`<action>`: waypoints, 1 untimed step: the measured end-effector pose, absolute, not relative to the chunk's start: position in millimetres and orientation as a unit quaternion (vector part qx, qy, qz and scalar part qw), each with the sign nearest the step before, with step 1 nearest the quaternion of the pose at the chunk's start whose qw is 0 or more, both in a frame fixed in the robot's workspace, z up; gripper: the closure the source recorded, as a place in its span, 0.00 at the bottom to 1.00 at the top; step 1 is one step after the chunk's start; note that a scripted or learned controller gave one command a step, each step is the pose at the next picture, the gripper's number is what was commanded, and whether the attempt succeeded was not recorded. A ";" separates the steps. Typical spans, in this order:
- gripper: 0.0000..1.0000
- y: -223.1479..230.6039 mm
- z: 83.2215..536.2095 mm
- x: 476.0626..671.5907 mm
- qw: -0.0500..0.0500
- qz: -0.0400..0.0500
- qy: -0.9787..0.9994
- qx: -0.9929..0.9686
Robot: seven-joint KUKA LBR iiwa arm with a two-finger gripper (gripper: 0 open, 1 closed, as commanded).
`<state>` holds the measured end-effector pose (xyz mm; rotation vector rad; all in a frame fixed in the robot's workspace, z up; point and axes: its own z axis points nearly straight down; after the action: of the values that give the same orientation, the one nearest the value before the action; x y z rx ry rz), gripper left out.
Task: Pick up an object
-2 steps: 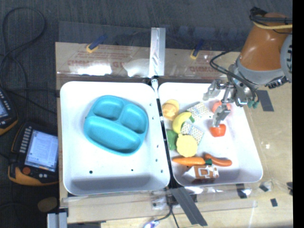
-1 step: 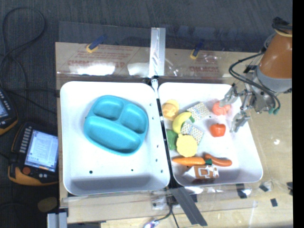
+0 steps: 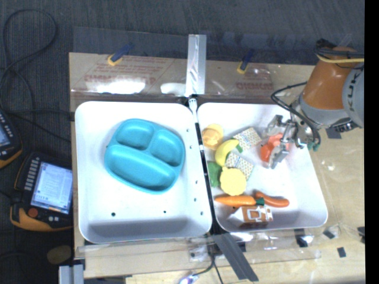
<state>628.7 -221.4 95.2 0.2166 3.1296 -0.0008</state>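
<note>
Red-orange object (image 3: 268,149) sits between the gripper (image 3: 283,145) fingers, claw clamped on it, in the upper right part of the right bin (image 3: 314,185), near that bin's far-right corner. Whether it is lifted clear of the bin floor, cannot tell. The arm (image 3: 331,90) comes in over the bin's right edge, orange band above the wrist.

Just left of the held object: a patterned packet (image 3: 247,138), then a yellow banana-like piece (image 3: 225,151) and an orange-yellow round item (image 3: 212,135) against the bin's left wall. Second patterned packet (image 3: 243,167) below the banana, a yellow disc (image 3: 233,181) beside it, a green piece (image 3: 213,173) at the left wall. Along the near edge: one carrot (image 3: 234,200), one red-orange sausage shape (image 3: 273,201), one small brown carton (image 3: 256,215).

Left bin (image 3: 89,218) holds one blue divided tray (image 3: 144,154), three compartments, centred. Two bins, touching side by side on the bench (image 3: 340,176).
</note>
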 end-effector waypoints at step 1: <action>0.00 -221.3 91.2 663.1 -0.002 0.001 0.990 0.143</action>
<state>663.1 -221.3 91.2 0.4508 3.1139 0.0043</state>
